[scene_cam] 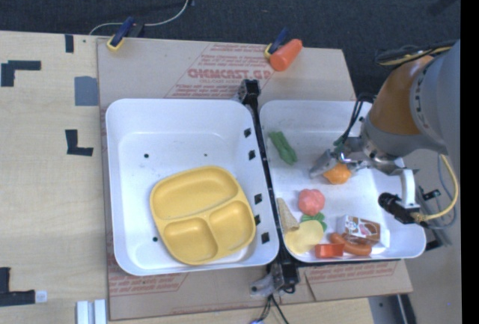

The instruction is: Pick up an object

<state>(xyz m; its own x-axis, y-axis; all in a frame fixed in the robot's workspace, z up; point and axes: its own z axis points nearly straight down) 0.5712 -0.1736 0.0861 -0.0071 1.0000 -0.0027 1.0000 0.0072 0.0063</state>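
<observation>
Dark carpet surrounds a bench with two white bins. At nine o'clock, the left bin (120, 165) holds a yellow tray (202, 214). At three o'clock, in the right bin (314, 114), the gripper (334, 164) touches an orange ball (337, 175); whether it clasps anything, I cannot tell. Round, the ball may roll away toward the pink ball (312, 200) at five o'clock.

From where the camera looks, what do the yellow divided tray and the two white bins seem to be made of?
Yellow tray: likely molded plastic, matte, judging by its even color and soft rounded compartment edges. White bins and: probably thin plastic, slightly glossy, with smooth rounded corners and faint sheen. The look alone cannot confirm either.
</observation>
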